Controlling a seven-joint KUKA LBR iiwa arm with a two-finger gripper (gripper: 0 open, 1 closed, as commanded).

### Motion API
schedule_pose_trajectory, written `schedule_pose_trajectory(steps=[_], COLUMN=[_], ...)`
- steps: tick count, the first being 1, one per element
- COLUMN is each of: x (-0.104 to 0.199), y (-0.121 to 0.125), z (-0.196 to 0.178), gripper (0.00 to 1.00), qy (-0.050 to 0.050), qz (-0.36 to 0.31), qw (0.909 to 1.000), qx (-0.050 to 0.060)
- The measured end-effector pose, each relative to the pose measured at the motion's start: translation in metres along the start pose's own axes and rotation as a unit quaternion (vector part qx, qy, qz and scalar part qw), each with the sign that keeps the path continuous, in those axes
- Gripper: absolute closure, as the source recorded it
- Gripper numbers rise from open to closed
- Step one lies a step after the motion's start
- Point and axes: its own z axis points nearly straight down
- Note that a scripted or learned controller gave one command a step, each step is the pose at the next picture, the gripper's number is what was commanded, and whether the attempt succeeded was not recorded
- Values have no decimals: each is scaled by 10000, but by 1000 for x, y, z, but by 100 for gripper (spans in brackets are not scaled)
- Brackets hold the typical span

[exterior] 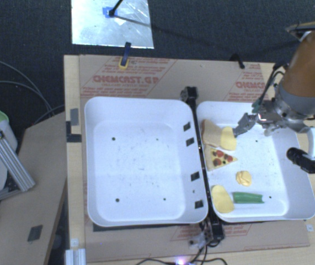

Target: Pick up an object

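The right bin (298, 200) holds several toy food items. A pale yellow wedge (212, 131) lies at its upper left with a yellow oval piece (228, 141) beside it. Below them sits a pizza slice (221, 159), then a small yellow lump (244, 177), a yellow oval (222, 199) and a green bean pod (248, 197). My gripper (242, 124) hangs over the upper part of this bin, its tip just above and right of the yellow oval piece. The grey and orange arm (306, 76) comes in from the right.
The left bin (140, 164) sits beside the right one, with a black divider and clips (193, 142) between them. Both rest on a cardboard sheet (163, 76). A black fitting (303, 159) juts over the right bin's right rim.
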Motion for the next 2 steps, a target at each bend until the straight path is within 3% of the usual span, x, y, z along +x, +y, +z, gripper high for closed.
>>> schedule_pose_trajectory(steps=[1,2], x=[12,21], y=[-68,-13], z=[132,130], gripper=[0,0], qy=[-42,-2], qz=[8,-14], qw=[10000,10000], qx=[-75,-28])
